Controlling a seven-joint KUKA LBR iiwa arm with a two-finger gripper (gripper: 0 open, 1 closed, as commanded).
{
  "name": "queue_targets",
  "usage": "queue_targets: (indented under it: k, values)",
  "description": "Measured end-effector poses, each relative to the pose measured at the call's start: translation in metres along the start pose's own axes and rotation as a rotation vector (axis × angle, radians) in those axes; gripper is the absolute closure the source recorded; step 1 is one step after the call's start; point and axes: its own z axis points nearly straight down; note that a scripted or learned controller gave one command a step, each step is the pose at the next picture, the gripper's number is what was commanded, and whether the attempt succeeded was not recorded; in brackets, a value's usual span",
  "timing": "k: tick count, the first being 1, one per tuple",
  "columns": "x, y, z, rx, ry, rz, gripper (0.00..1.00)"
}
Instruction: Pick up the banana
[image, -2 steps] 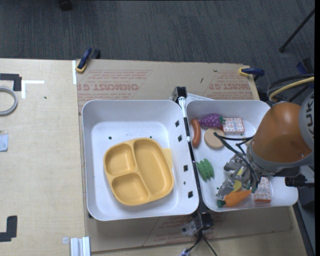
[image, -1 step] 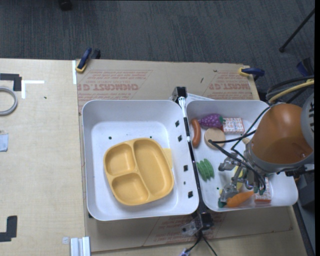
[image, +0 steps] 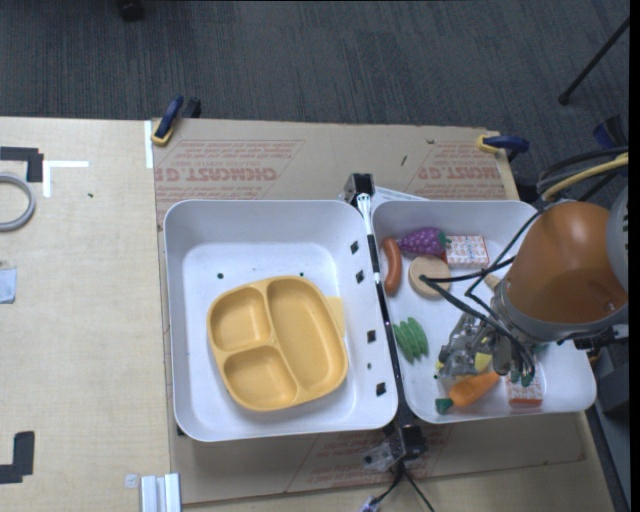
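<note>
My gripper (image: 468, 352) is low in the front part of the right bin (image: 560, 395), under the arm's orange band (image: 565, 262). A bit of yellow, which looks like the banana (image: 485, 361), shows right beside the gripper; the rest of it is hidden by the wrist. An orange carrot (image: 470, 391) lies just in front of the gripper.
The right bin also holds a green leafy toy (image: 411, 337), a red sausage (image: 391, 266), purple grapes (image: 422, 241), a round tan bun (image: 431, 275), a small patterned box (image: 467, 248) and a white packet (image: 525, 392). The left bin (image: 190, 300) holds a yellow divided plate (image: 277, 342).
</note>
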Motion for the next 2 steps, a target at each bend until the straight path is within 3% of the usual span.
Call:
queue_targets:
  k: [1,2]
  values:
    - [0.0,0.002,-0.017,0.0,0.005,-0.318,1.0]
    - [0.014,0.082,-0.123,-0.001,0.005,-0.481,1.0]
